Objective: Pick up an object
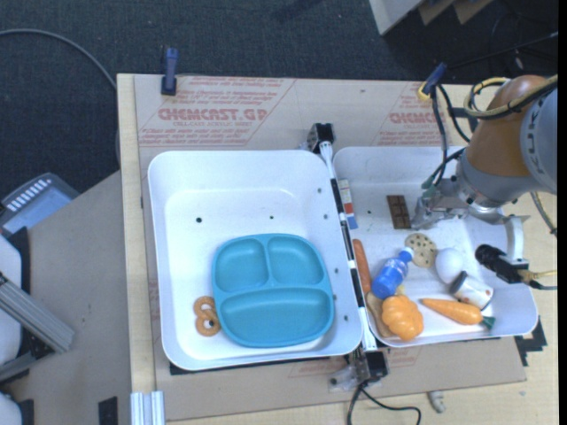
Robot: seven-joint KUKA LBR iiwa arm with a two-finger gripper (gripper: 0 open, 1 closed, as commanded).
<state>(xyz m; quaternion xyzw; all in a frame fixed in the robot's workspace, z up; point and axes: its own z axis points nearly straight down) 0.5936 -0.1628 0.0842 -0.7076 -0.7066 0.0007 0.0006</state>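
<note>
Camera view has the tool (431, 212) low over the back of the right shallow white bin (376, 180). Can't tell if it's open or closed from this angle, and nothing visibly held.

No target is named. Closest candidates are the brown flat chocolate-bar piece (398, 209), just beside the tool, and the round speckled cookie (421, 248), near it toward the front.

Risks, my read:
- Both lie flat on the bin floor, so a grasp likely skids over them or closes on nothing.
- The white egg (449, 261) sits just beside the cookie; a nudge could roll it.
- Front of the bin is crowded, so a descent there may push neighbours and grab two or none.

Counts:
- Right bin: one chocolate piece, one cookie, one egg, one blue plastic bottle with white cap (391, 274), one orange-red sausage (361, 266) along the left wall, one orange lumpy squash toy (401, 317), one orange carrot (454, 310), one white short cylinder (469, 288).
- Left shallow white bin (230, 184): one blue divided plastic plate (270, 290), one tan pretzel (206, 315) touching its edge.
- Two bins on one counter (221, 104).
</note>
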